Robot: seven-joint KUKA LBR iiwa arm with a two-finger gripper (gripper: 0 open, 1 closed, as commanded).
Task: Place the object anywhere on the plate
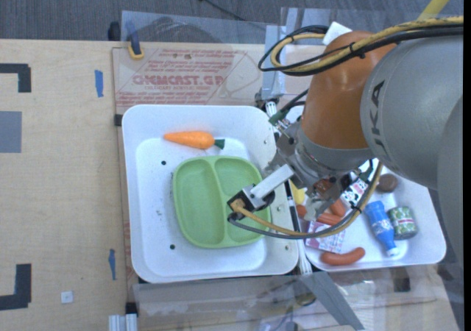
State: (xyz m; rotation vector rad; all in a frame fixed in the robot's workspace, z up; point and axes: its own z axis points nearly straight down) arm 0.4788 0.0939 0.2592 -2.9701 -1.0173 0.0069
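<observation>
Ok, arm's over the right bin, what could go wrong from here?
The sausage, blue bottle and green can lie close together in the right bin, so a grasp may catch a neighbour. The arm hides much of that bin, so a grasp is hard to confirm. The carrot lies beside the green plate, not on it; a drop near the rim could miss.

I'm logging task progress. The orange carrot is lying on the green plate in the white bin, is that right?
Not quite. The camera view shows the orange carrot in the same white bin as the green plate, but it lies on the bin floor beside the plate's edge, not on the plate.
</observation>
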